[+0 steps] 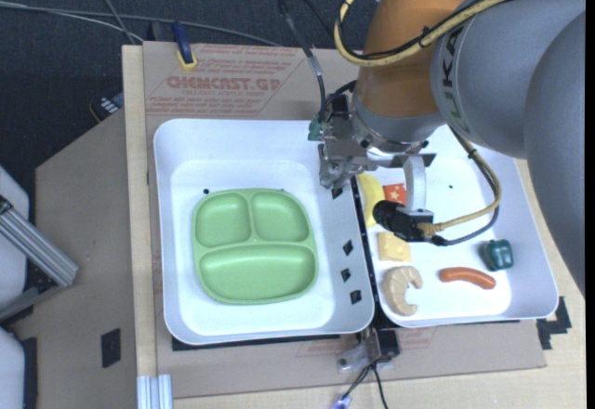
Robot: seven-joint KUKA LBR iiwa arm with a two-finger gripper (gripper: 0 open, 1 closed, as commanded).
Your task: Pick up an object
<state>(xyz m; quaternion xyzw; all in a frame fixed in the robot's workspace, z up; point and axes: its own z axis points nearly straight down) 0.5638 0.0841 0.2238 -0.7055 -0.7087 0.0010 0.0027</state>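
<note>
The right bin (521,305) holds several small items. A yellow wedge (394,247) and a small red piece (395,193) lie near its left wall. In front of them rests a beige curled piece (402,290). A red sausage (468,278) and a teal object (499,255) sit toward the right. My gripper (338,175) hangs low over the divider between the two bins, just left of the yellow and red pieces. The wrist and its cables hide the back of the right bin. I see nothing held in the gripper.
A green divided plate (255,244) lies in the left bin (177,212). A black cable fitting (390,217) from the arm hangs over the yellow wedge. The big grey arm (521,63) covers the upper right. Cardboard (232,77) lies behind the bins.
</note>
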